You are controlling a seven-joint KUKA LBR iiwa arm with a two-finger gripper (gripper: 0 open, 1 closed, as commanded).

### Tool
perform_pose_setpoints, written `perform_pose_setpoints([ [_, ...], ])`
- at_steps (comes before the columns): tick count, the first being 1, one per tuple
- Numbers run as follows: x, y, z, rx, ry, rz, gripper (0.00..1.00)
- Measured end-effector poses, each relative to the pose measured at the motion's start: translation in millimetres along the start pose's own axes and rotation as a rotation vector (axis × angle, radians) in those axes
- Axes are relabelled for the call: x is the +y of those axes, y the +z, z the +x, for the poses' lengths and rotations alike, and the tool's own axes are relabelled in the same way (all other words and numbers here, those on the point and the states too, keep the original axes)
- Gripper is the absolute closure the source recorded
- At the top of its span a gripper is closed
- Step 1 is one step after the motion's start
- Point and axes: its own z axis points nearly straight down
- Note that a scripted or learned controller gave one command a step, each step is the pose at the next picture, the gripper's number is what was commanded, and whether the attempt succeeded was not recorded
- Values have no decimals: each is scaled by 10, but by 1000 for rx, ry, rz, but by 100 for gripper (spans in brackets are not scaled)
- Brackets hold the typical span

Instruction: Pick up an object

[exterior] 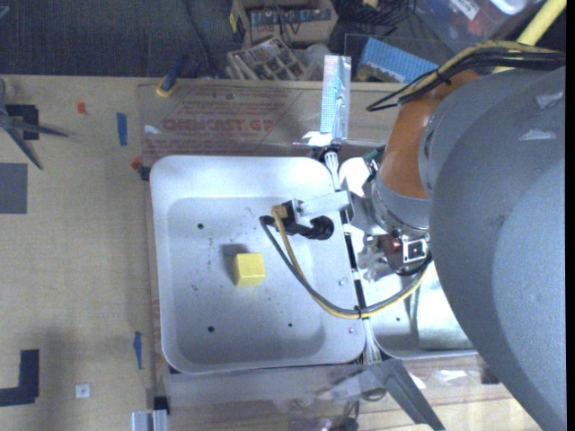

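Right up against the lens, the grey arm (503,241) looms over the right side of the view, and its orange band (409,142) curves just above the wrist. Below that, the gripper (382,250) hangs over the right rim of the left bin (171,182), right at the seam with the right bin (422,326), most of which is under the arm. Whether the gripper is spread or closed, I cannot tell from here, and nothing shows in its grasp. Out on the left bin's floor sits the yellow block (249,268), a little left of centre, flat and alone among a few dark specks, well apart from the gripper. Farther back, a clear sheet (225,119) with red lettering lies on the bench (72,268) behind the bin.
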Motion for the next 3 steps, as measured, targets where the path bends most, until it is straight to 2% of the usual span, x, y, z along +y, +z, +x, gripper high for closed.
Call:
perform_pose_setpoints([
  [1,493,-44,-336,-6,-12,3,100],
  [2,-170,-592,-153,1,-12,-1,100],
  [3,-306,-939,-159,0,-24,-2,100],
])
